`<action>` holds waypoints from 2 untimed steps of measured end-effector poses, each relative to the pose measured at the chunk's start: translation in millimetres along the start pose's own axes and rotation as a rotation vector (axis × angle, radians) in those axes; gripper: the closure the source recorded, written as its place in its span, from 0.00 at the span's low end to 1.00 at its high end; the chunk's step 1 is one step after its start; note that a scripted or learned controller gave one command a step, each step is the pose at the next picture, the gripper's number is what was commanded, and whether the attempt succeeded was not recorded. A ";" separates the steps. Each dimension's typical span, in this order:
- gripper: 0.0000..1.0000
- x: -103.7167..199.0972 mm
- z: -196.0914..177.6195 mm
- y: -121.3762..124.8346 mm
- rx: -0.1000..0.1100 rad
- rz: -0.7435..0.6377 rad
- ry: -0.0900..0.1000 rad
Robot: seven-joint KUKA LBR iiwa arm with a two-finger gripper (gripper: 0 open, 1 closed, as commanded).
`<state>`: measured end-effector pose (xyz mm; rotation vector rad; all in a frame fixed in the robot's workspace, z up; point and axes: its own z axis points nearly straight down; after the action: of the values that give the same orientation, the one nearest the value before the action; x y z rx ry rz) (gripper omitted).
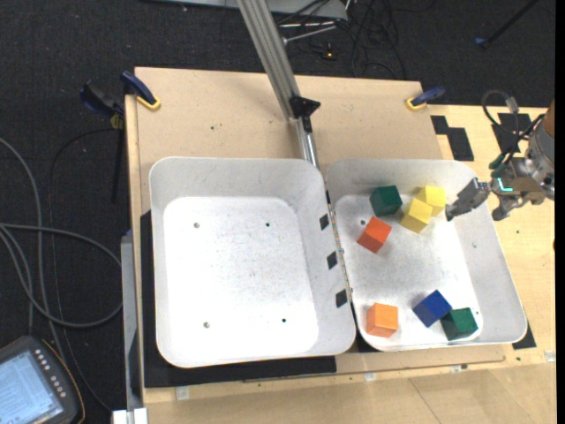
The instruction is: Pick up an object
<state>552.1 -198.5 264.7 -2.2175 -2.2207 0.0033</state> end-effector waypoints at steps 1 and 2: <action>0.00 0.0 -2.2 0.7 -0.004 0.000 -0.001; 0.00 9.3 46.5 -0.8 0.001 0.002 0.000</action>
<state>551.1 -189.2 218.2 -2.2190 -2.2182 0.0040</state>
